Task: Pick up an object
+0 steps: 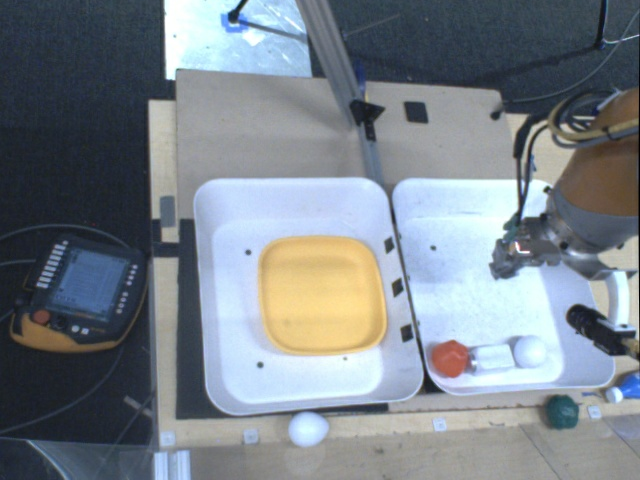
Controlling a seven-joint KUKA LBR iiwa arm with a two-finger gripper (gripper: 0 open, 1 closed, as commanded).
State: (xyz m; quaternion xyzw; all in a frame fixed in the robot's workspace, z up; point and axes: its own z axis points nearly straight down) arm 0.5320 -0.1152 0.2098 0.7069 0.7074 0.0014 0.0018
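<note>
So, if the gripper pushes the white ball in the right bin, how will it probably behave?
The white ball looks round and smooth, so it would probably roll away from a push. It lies near the right bin's front wall, which may stop it. A white piece beside it could block rolling towards the orange object.

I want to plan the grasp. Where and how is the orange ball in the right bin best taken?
Probably from above, across the orange ball's middle, fingers front and back: a white piece lies at its right and the right bin's wall is near its left.
</note>
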